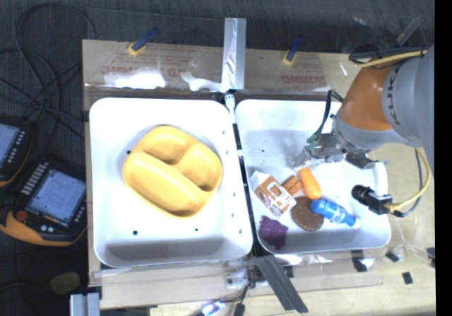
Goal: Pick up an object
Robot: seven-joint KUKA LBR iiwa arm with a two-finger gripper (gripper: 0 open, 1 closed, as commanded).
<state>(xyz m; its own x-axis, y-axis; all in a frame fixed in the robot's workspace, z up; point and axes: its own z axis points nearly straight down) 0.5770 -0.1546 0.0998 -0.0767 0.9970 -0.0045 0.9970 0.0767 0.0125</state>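
Note:
The right bin (282, 124) holds a cluster of small things near its front. There is an orange carrot-like piece (309, 182), an orange and white carton (274, 194), a brown disc (307, 215), a blue bottle (332, 212) and a purple lump (272, 231). My gripper (318, 150) hangs low in the right bin's right half, just behind the orange piece and close to it. The grey arm with its orange band (371, 99) reaches in from the right above it. Nothing is visibly lifted off the bin floor.
A big yellow bun-shaped object (171, 170) fills the middle of the left bin (113, 237). A ridge (240, 166) divides the two bins. A black cable fitting (367, 196) hangs by the right bin's right wall. Handheld pendants (42, 198) lie on the floor at left.

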